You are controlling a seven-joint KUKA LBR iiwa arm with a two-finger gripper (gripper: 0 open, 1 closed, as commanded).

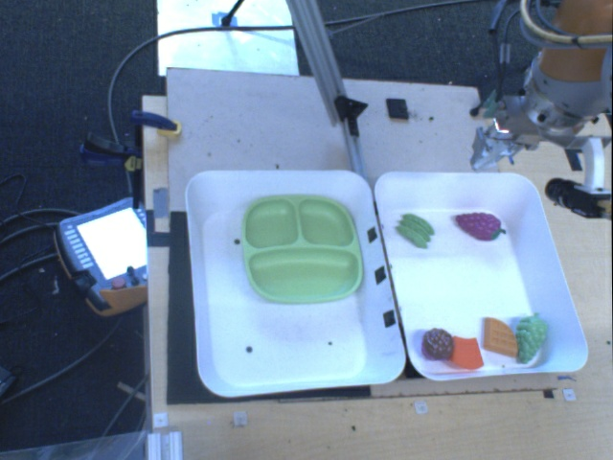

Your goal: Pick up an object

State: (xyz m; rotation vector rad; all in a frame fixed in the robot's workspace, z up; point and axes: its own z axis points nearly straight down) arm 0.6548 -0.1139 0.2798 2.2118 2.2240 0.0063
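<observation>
right bin [556, 257]: set on the bench's right half, touching the left bin along the middle seam.
near-right corner: green broccoli-like piece [533, 336] placed against the rim, tan cracker-like piece [499, 336] just beside it.
near edge: orange wedge [467, 354] and dark red round piece [438, 343] seen touching, left of the cracker.
far side of right bin: purple grape bunch [479, 224] near the far edge; green pea pod [415, 229] toward the far-left corner, well apart from the near group.
left bin [215, 286]: green divided plate [302, 248] laid in its far half.
bench [259, 123]: bare board behind the bins; small black block [397, 109] near the far edge.
tool [490, 148]: held above the bench just beyond the right bin's far-right corner; nothing seen gripped; open or closed cannot be told.
arm [573, 36]: grey with orange band, entered from the far right.
</observation>
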